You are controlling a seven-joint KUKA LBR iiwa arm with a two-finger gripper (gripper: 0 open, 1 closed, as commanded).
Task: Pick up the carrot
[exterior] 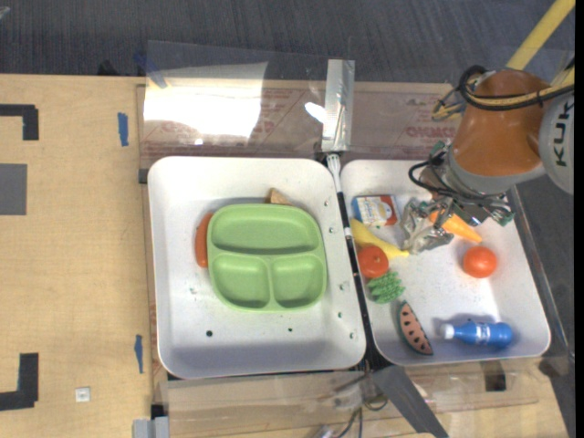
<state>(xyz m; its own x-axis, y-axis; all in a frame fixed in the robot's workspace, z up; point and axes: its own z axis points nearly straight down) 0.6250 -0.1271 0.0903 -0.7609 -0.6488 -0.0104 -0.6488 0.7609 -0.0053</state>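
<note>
Orange carrot, tapered, under gripper

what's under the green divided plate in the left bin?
An orange edge pokes out at the green plate's left side, and a brownish tip at its top edge. The plate covers the rest, so what they are can't be told.
</note>
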